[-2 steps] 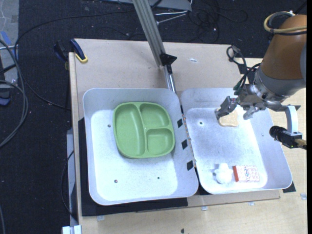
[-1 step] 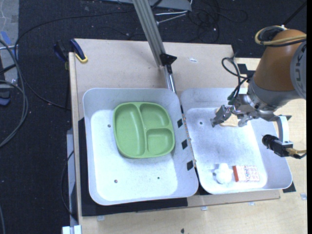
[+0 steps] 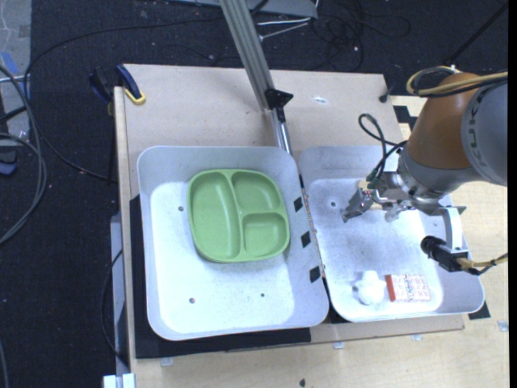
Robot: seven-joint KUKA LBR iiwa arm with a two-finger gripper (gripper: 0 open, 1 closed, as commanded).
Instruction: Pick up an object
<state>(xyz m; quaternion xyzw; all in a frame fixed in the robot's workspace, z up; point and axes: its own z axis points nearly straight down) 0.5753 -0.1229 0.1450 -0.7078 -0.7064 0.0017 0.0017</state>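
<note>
The tool (image 3: 355, 208) is hanging over the right bin (image 3: 339, 186), can't tell its grip; two items sitting near that bin's front edge: white lump (image 3: 370, 288), red-patterned packet (image 3: 410, 288).

A pale wooden tabletop (image 3: 202, 103) carries two white bins (image 3: 161, 314), with a grey metal pole (image 3: 246, 39) slanting overhead and black cables (image 3: 56, 55) on the dark floor.

Two white bins (image 3: 161, 314) on bench (image 3: 202, 103)

Fixed overhead cam, slanted onto bins (image 3: 161, 217)
</note>
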